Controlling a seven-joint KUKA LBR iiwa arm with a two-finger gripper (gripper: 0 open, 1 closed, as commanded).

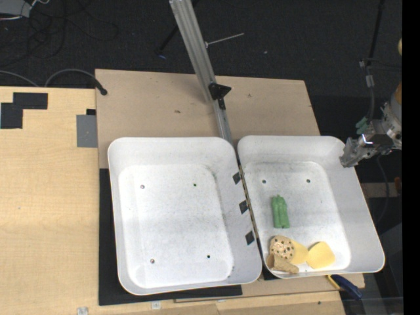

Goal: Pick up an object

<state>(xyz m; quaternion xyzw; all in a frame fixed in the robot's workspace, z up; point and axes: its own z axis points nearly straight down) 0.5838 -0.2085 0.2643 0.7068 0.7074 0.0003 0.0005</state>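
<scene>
Green ridged block (pixel 280 211), speckled white bin (pixel 341 241)

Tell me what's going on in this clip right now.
The robot arm's gripper sits at the far right corner of the right bin, above the rim and apart from the objects. A green piece, a spotted cookie-like item and a yellow piece lie near that bin's front edge. Nothing has been picked up.

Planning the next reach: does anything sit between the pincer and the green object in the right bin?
Nothing visible does. The pincer hangs at the right bin's far right corner, and bare white floor runs from there to the green object. The cookie and yellow piece lie beyond it, near the front rim.
</scene>
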